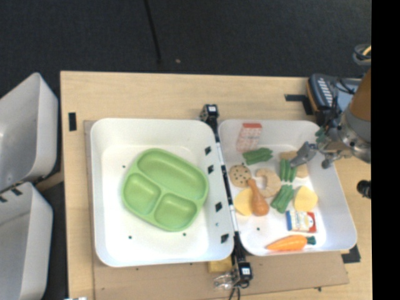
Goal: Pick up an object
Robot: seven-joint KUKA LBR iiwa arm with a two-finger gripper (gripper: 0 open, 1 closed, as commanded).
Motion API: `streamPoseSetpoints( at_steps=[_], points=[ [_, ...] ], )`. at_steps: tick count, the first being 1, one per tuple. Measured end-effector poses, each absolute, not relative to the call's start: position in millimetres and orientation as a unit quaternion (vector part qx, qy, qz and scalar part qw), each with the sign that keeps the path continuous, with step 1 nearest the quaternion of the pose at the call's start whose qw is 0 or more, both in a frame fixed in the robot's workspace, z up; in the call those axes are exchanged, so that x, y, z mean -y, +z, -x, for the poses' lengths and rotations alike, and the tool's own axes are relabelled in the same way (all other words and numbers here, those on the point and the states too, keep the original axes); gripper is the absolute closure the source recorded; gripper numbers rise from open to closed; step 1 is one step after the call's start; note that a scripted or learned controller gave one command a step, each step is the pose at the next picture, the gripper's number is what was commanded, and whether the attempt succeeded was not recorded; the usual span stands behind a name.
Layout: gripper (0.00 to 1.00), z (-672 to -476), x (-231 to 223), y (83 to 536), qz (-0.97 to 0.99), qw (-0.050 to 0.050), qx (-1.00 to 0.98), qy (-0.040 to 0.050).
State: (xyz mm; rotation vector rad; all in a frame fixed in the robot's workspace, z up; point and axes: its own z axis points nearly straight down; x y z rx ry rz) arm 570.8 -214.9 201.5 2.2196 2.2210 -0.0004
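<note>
Camera view: grey two-finger gripper [315, 154] over right shallow white bin [340, 195], fingers spread, grasping nothing.
Left shallow white bin [106, 167] held green three-compartment plastic plate [164, 189]; orange toy carrot [289, 243] lay near right bin's front edge.

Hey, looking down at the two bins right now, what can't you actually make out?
- Gripper, camera view: it sits over the right bin, too small and blurred to tell its state or whether it touches anything.
- Arm: cut off by the right edge.
- Red-and-white packet and small carton: print too small to read.
- Toy food under the drumstick and green pieces: overlapping, so the shapes beneath are partly hidden.
</note>
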Motion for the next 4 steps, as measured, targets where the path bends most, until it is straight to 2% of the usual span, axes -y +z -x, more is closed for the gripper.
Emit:
streamPoseSetpoints(
  at_steps=[1,2,3,4],
  points=[
    [0.0,-622.6,111,96,-0.704,-0.001,-0.711,0.0011],
    [0.0,-525.8,96,101,-0.708,-0.003,-0.706,-0.0018],
    [0.0,-510.2,39,152,-0.706,-0.004,-0.708,0.0016],
    [1.0,-512.0,21,163,-0.7,-0.018,-0.714,0.01]
  ],
)
